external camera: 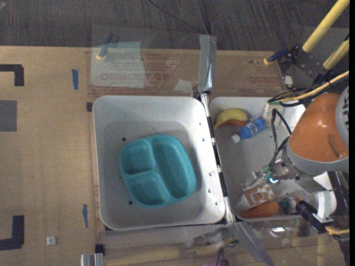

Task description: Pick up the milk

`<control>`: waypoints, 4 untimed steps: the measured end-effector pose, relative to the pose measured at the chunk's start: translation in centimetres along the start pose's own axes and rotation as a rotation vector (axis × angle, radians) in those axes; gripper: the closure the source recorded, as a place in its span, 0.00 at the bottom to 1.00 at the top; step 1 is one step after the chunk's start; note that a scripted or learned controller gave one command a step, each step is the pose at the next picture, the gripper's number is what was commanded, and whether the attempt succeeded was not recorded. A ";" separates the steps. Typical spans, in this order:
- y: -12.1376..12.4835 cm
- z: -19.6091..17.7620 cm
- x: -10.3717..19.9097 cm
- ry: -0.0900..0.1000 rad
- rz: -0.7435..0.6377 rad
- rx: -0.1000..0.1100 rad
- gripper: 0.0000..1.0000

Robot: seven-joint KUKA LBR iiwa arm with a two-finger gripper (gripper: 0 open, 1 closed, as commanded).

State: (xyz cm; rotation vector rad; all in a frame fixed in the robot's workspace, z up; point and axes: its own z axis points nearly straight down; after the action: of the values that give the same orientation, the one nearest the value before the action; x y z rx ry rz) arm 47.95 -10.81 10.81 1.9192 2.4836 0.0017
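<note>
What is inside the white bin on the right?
The right white bin holds a yellow banana-like fruit, a small blue bottle, a brown-and-white carton and an orange item. The arm covers its right part.

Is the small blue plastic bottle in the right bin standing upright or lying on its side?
Lying on its side: the small blue plastic bottle shows its full length on the right white bin's floor, white cap pointing lower-left.
</note>
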 end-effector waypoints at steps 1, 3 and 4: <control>0.6 1.9 0.4 -0.004 -0.353 -0.011 0.00; 1.4 1.9 -0.3 0.001 -0.324 -0.003 1.00; 1.5 1.9 -0.5 -0.005 -0.323 -0.008 0.00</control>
State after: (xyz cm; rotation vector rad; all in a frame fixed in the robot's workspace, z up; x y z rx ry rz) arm 49.57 -10.88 8.90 1.4906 2.7520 0.0060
